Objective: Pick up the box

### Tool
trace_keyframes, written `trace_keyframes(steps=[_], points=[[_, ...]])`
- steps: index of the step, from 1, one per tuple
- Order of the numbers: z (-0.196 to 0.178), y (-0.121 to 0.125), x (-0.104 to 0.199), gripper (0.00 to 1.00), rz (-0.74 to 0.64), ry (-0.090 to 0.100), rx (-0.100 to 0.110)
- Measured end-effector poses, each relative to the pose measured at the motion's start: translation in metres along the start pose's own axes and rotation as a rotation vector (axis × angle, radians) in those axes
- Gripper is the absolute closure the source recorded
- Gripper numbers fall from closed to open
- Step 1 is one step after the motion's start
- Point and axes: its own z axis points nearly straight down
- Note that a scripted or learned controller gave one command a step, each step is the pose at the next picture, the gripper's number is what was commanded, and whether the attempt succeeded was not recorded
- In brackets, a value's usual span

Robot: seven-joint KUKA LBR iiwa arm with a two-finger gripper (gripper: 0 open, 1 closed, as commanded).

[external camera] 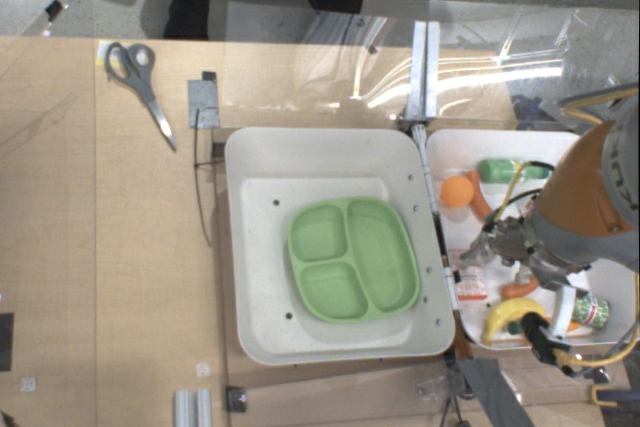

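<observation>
A small white and red box (471,288) lies at the left side of the right bin (452,147), close to the wall between the two bins. My gripper (484,249) hangs low over that bin, just above and slightly right of the box, on the end of the grey and orange arm (590,190). The arm and its cables hide much of the bin's right half. Nothing shows clearly in the gripper's grasp.
Around the box lie an orange ball (456,191), a green item (510,171), a banana (508,316), a red-orange piece (520,290) and a small can (590,313). The left bin (250,215) holds a green divided plate (352,258). Scissors (140,85) rest on the bench.
</observation>
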Motion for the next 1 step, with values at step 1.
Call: trace_keyframes(steps=[1], points=[[0.0095, 0.0098, 0.0044, 0.0, 0.126, -0.002, 0.006]])
